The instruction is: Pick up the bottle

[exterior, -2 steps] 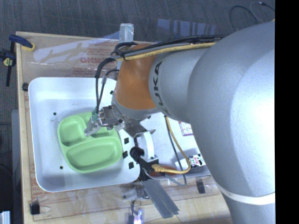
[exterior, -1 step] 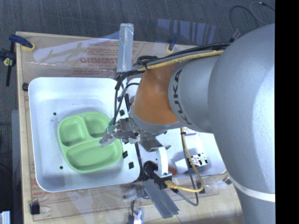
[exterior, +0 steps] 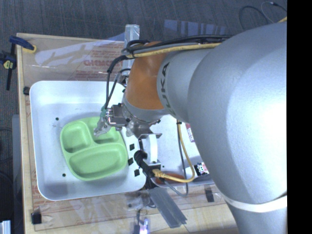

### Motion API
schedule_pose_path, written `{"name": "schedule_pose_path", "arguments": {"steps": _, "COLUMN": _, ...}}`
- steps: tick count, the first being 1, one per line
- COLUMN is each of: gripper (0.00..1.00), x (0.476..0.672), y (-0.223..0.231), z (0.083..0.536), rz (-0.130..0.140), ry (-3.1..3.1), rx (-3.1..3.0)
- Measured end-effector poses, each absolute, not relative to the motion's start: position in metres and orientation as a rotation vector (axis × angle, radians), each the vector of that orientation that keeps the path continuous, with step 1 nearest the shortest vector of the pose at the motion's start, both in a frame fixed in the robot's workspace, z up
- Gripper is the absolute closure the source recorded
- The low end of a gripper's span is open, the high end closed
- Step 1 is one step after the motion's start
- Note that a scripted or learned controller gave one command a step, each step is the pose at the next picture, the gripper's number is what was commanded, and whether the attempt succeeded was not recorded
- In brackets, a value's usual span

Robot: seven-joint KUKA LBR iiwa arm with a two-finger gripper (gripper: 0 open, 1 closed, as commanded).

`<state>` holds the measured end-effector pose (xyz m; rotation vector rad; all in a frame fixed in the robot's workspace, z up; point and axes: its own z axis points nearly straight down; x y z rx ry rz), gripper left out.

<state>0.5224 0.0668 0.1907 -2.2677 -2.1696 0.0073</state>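
From my station, the grey arm [exterior: 234, 101] reaches in from the right and covers most of the right-hand bin [exterior: 170, 152], its orange band [exterior: 144, 84] sitting above the wrist near the middle of the view. Black and yellow cables [exterior: 170, 45] run along the top of the arm toward the wrist.

The claw [exterior: 103, 126] is down over the left-hand bin [exterior: 41, 101], at the upper right edge of a green divided tray [exterior: 92, 152]. From this slanted overhead angle I cannot tell how its fingers stand, and I see nothing that I can confirm as held.

The green tray lies flat in the left bin, toward its lower middle, with two small compartments on the upper side and one long compartment below. The visible compartments appear bare.

I cannot pick out the bottle with any certainty. A small item with a red and white label [exterior: 189, 133] shows in the right bin just beside the arm, largely hidden by it, and another small dark item [exterior: 201, 168] lies lower in the same bin; neither can be identified.

The table [exterior: 73, 57] carries printed sheeting above the bins, and a blue clamp [exterior: 22, 44] grips its upper left corner.
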Motion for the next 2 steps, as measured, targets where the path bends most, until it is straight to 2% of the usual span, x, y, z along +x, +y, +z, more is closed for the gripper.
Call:
{"name": "schedule_pose_path", "arguments": {"steps": 1, "gripper": 0.00, "x": 0.475, "y": 0.042, "z": 0.190, "rz": 0.009, "ry": -2.010, "rx": -2.408}}
{"name": "schedule_pose_path", "arguments": {"steps": 2, "gripper": 0.00, "x": 0.475, "y": 0.094, "z": 0.191, "rz": 0.005, "ry": -2.166, "rx": -2.271}}
